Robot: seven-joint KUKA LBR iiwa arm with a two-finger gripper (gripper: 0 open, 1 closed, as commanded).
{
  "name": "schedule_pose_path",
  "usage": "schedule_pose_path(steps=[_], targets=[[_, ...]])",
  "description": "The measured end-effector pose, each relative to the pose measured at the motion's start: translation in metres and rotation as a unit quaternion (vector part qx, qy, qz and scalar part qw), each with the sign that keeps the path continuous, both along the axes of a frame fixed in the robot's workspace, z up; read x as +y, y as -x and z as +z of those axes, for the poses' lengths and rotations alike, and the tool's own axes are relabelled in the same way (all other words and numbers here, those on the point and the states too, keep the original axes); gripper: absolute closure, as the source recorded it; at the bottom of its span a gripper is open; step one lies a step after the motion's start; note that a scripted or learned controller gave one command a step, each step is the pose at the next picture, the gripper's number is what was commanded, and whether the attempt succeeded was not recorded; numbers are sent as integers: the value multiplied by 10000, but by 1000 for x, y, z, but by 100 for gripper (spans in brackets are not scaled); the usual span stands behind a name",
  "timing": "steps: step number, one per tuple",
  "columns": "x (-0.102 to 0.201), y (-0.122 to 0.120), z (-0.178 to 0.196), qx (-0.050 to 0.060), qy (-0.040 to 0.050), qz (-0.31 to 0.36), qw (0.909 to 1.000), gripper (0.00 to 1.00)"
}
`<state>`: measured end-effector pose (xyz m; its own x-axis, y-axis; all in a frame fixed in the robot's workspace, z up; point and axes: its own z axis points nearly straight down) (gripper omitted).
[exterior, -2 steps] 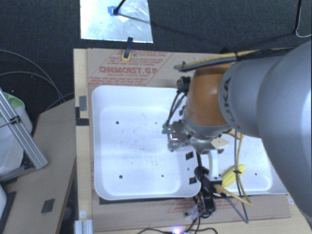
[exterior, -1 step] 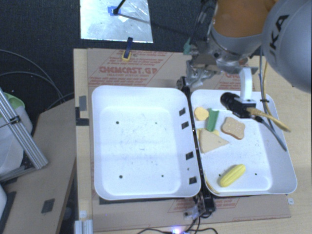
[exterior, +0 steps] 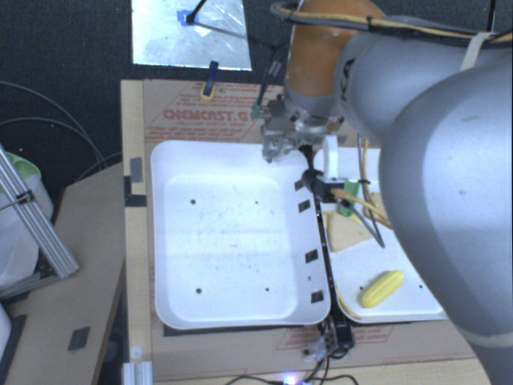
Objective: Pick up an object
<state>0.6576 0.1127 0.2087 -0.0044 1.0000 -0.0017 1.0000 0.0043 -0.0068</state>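
Gripper (exterior: 282, 144) sits over the far right corner of the left bin (exterior: 172, 215), near the divider between the two bins; the grey arm (exterior: 433, 127) with its orange band (exterior: 325, 34) reaches in from the right and covers much of the right bin (exterior: 405, 303); whether the fingers are open or closed cannot be told from this view, and nothing is seen between them. Yellow corn-shaped object (exterior: 381, 288) lies in the right bin near its front edge, well apart from the gripper; a small green object (exterior: 346, 199) and a tan flat piece (exterior: 346, 233) lie further back in the same bin, close to the divider, partly under thin cables; the left bin's floor shows dark specks and faint scuffing.
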Motion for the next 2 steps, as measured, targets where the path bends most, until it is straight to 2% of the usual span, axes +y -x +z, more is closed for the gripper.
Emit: schedule_pose_path(steps=[1, 2], targets=[[46, 25, -21, -26, -20, 18, 10000, 100], [61, 80, -75, 6, -9, 8, 10000, 100]])
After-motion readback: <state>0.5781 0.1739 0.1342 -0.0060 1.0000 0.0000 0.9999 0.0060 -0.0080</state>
